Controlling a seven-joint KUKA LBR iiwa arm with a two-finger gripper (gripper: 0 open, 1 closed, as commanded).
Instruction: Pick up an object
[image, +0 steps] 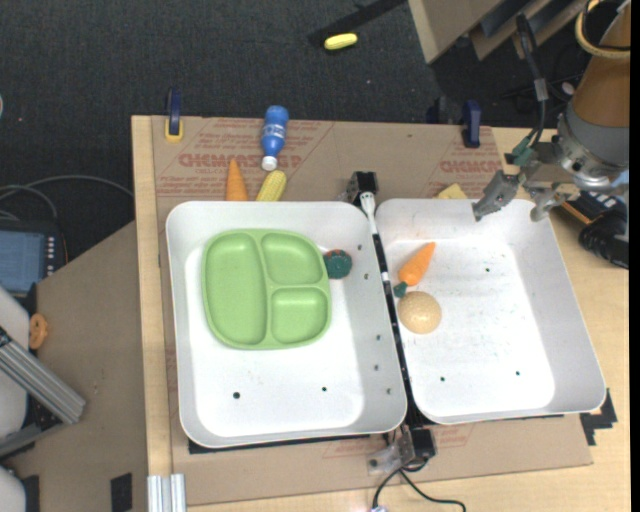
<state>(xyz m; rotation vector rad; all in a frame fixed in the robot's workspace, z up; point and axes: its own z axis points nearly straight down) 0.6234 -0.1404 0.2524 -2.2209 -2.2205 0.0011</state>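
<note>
Entry, pick attempt, as I read it from the remote station. Gripper (514, 200): hanging over the far right corner of the right bin (540, 380), fingers spread apart with nothing between them, so I log it as carrying nothing. Candidate items in the right bin: one toy carrot (417, 262), lying at a slant near the left wall, and one pale egg-shaped ball (420, 311) just beside it, toward the near side; the two look close enough to touch or nearly so. Left bin (250, 400): one green divided plate (266, 288) and a small dark-teal object (339, 264) against the plate's right edge. Outside the bins, on the bench beyond them: a small bottle with a blue cap (272, 137), an orange piece (235, 182), a yellow piece (272, 185). Risks I note: both right-bin items sit close to the divider wall, so a descent there could catch a finger on the rim; the ball is round and would likely roll out of a closing grip; the carrot's taper and slant invite a pinch that slips off; their closeness means one finger could nudge the neighbour and spoil the grasp.
</note>
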